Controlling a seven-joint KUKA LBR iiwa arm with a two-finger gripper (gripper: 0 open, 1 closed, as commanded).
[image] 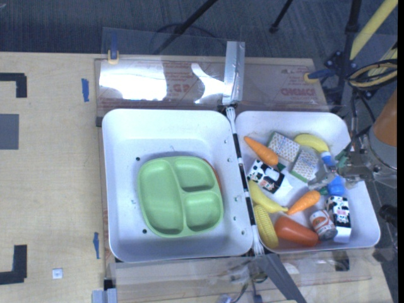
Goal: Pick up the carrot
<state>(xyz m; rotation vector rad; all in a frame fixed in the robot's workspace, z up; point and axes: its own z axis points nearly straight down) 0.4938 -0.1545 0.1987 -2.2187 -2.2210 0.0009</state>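
The grey metal end effector (333, 173) is showing thin, pale metallic fingers with a bright blue fitting at their tips. Behind it, the wrist block is looking dark grey and boxy, and the rounded orange band of the arm (386, 126) is glowing at the frame's edge.

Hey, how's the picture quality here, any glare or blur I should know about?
In the camera view, strong glare washes out the clear panel behind the left bin; lighting on both bins is even, with soft shadows. The green divided plate and the carrots look fairly sharp, but the hand at the right bin's edge is cluttered and hard to read.
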